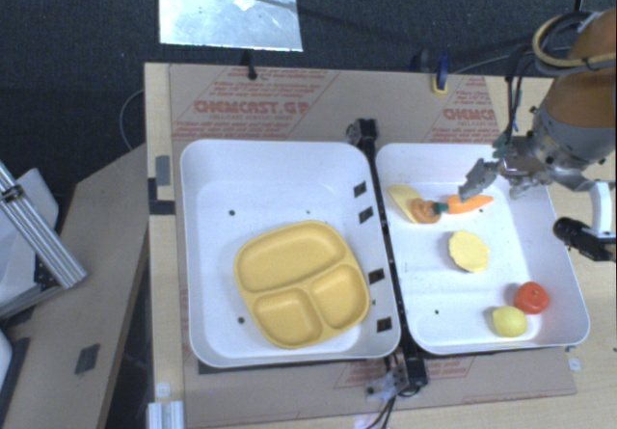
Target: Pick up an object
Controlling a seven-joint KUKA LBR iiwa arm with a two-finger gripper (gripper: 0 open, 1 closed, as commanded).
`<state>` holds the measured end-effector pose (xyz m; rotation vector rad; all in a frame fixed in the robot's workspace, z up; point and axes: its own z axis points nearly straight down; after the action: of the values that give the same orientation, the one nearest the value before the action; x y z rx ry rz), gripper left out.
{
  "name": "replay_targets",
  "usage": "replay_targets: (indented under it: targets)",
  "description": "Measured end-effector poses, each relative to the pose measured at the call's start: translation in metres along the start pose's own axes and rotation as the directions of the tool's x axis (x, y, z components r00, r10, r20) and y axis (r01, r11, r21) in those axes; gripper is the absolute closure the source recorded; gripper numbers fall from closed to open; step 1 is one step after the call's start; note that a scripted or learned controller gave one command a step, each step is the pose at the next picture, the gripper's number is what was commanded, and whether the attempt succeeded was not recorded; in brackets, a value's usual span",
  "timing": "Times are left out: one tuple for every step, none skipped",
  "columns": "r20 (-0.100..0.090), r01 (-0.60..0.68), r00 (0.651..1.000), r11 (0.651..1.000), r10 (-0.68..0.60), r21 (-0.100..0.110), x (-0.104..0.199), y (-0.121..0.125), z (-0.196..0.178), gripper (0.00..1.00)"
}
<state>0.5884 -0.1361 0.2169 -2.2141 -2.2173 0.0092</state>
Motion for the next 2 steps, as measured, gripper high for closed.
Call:
replay_targets:
  targets:
    - [0.002,0.002,1.0,1.0,-0.002,-0.011,0.0,0.003,-0.006,0.0]
    - [0.002,0.0,1.0,1.0,0.0,-0.009,-0.003,0.0,0.036,0.0]
